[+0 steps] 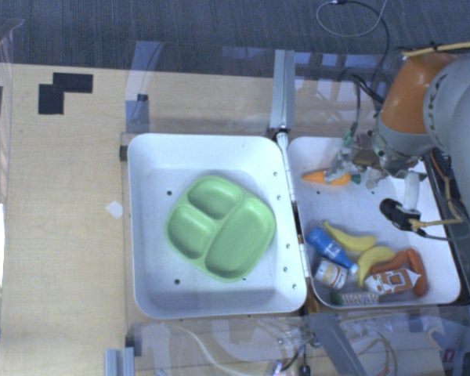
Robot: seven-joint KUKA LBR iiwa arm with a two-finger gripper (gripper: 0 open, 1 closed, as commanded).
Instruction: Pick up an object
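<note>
From above, the right bin (446, 284) holds the candidates: an orange carrot-like piece (326, 178) in its upper left, two bananas (364, 251), a blue bottle (326, 244) and a small can (330, 274) bunched along the lower edge, beside a brown-orange sauce bottle (397, 276). The gripper (359, 163) hangs right next to the orange piece, and whether it is open or closed I cannot tell. A clean pick likely means straddling that lone piece rather than the crowded pile. The arm (423, 104) reaches in from the upper right, wrist bent downward. The left bin (141, 210) carries a green divided tray (221, 228).
</note>
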